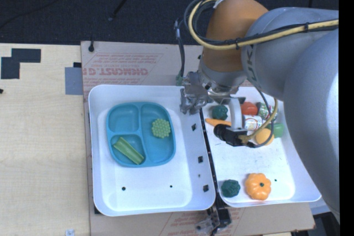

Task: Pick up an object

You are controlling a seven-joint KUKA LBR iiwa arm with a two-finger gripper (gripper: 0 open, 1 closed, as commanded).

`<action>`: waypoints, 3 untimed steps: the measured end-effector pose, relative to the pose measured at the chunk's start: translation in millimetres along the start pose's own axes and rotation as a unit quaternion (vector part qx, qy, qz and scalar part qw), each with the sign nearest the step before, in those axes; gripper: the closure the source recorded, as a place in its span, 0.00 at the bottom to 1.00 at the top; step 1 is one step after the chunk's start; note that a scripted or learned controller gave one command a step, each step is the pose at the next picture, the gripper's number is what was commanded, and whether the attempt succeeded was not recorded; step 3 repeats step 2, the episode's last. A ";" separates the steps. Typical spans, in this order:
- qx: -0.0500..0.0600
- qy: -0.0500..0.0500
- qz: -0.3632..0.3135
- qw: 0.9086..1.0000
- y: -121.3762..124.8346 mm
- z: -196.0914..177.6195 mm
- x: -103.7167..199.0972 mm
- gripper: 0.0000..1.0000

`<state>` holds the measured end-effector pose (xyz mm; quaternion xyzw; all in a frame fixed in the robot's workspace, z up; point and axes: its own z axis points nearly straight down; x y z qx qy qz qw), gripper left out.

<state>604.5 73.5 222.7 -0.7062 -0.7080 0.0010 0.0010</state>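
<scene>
left bin (pixel 105 185): holds blue divided plate (pixel 123 119) with green bean pod (pixel 128 151) and round green piece (pixel 161 128) in separate compartments; not the pile to work.
end effector (pixel 192 99): low over the divider between the bins, at the top; can't tell how far open, nothing seen held.
right bin (pixel 287 185): toy food cluster just right of the end effector: dark green piece (pixel 220 112), carrot (pixel 214 122), red item (pixel 249 109), partly under cables.
easy targets: broccoli (pixel 230 188) and orange pumpkin (pixel 258 185) lie apart near the front edge.
advice: probably shift right, descend on one isolated item, avoid the divider.
</scene>
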 end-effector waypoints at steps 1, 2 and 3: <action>0.000 0.000 0.000 1.000 -9.5 -14.2 36.9 1.00; 0.000 0.000 -0.001 1.000 -5.0 -14.2 37.0 1.00; 0.000 0.000 -0.001 1.000 -5.0 -14.2 37.0 1.00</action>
